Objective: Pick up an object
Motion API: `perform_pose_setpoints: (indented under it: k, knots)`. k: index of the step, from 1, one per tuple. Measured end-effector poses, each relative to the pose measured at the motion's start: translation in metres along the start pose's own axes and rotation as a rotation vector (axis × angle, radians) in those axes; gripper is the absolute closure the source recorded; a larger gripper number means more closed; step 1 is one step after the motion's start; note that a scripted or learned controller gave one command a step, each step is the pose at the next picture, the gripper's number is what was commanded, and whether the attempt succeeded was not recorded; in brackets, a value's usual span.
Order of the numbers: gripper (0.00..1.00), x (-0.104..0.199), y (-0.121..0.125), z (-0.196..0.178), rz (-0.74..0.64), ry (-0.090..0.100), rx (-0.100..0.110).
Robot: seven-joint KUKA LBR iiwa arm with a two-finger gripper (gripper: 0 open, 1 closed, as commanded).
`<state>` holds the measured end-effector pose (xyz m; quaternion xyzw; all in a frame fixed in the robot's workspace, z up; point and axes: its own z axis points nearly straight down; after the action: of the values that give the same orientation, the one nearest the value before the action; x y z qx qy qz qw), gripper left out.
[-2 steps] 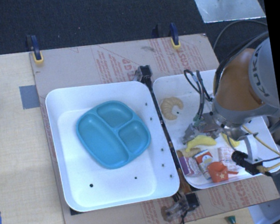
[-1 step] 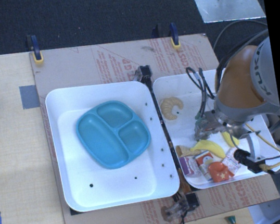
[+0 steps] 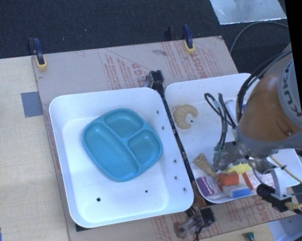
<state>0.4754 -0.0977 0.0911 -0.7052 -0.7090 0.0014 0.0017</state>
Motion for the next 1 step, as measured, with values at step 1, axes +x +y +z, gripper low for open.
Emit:
perform_pose_setpoints:
  k: [1]
  knots:
    - [1.00, -0.0368, 0.0537, -0.0427, 0.001, -0.001, -0.003]
